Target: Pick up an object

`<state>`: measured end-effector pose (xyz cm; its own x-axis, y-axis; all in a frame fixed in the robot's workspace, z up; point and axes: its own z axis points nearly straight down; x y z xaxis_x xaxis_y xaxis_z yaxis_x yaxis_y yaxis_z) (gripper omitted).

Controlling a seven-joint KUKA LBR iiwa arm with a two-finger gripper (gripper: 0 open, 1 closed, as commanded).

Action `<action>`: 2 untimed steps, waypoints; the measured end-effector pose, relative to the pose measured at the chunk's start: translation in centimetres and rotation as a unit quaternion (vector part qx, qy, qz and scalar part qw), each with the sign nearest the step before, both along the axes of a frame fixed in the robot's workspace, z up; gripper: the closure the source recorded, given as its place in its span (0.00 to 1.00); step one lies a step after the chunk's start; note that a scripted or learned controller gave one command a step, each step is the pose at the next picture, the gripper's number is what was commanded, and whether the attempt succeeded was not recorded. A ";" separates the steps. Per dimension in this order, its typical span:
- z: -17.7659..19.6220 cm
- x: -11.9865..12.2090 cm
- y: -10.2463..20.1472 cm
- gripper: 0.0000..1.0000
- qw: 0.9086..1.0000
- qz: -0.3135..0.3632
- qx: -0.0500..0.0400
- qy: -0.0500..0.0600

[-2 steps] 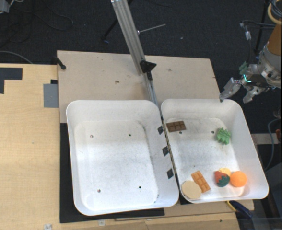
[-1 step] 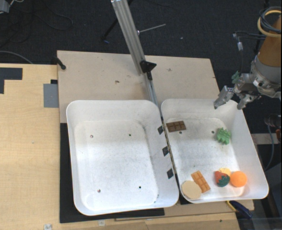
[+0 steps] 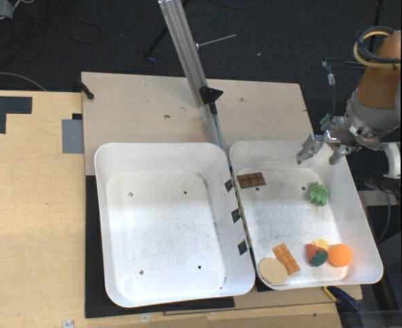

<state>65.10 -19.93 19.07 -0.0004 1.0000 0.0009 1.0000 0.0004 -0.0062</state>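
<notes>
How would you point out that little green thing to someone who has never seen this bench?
Start at the right-hand white bin, the one nearer the arm. Follow its far right side to the green bumpy toy, lying alone below the gripper. It is the only green piece; the orange ball and the other toys cluster at the bin's near edge.

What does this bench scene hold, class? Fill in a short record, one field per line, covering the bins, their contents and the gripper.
bins: left bin; right bin, side by side
far end of right bin: brown chocolate bar
right side: green toy
near end: round tan disc, orange wafer, red and green fruit, orange ball
gripper: open, above the right bin's far corner, holding nothing
</notes>
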 end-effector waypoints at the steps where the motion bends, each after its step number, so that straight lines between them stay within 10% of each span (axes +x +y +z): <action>1: -5.8 0.6 0.7 0.00 1.000 0.001 0.001 0.000; 2: -4.4 0.7 0.6 1.00 1.000 0.002 -0.001 -0.002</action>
<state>65.81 -19.29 14.70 -0.0038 1.0000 -0.0002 1.0000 0.0038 -0.0020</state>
